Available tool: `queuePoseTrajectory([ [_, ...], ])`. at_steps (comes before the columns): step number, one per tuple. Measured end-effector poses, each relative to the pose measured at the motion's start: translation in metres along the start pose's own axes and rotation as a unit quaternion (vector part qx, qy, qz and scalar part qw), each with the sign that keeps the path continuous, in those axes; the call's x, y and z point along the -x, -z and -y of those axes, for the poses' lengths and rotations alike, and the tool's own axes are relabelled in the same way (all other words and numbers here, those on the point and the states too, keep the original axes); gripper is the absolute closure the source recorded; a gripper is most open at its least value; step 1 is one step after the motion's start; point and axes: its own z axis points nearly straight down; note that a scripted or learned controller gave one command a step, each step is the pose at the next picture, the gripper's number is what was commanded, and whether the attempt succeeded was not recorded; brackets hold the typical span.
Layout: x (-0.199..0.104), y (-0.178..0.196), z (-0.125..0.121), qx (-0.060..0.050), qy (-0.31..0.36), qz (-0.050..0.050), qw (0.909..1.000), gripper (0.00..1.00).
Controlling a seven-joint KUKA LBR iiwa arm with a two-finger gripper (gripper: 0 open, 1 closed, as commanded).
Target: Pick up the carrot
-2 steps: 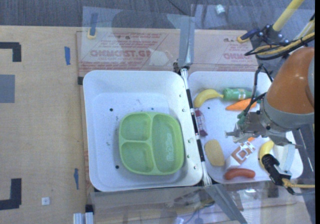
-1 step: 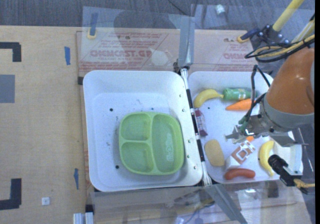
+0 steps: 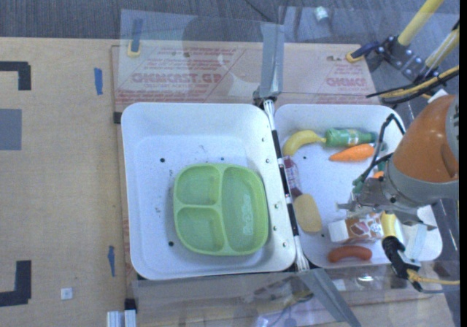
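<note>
I am watching two white bins sitting side by side: the left bin [image 3: 146, 136] is holding a green divided plate [image 3: 220, 209], the right bin [image 3: 321, 238] a carrot [image 3: 352, 153] lying near its far wall, just below a green bottle [image 3: 349, 136] and beside a banana [image 3: 302, 141]. The gripper [image 3: 365, 198] is hovering nearer the bin's middle, apart from the carrot; I cannot tell how it is set.

A green divided plate [image 3: 220, 209] is seen in the left bin [image 3: 146, 136]. In the right bin [image 3: 321, 117], a banana [image 3: 300, 141] and a green bottle [image 3: 348, 136] are placed near the far wall. A pale yellow piece [image 3: 309, 213] lies by the divider, and a sausage [image 3: 349, 253] near the front edge.
</note>
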Motion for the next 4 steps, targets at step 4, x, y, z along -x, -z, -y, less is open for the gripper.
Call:
queuePoseTrajectory([
  [4, -0.042, 0.0724, 0.0095, -0.002, 0.07, 0.0, 0.9976, 1.0],
])
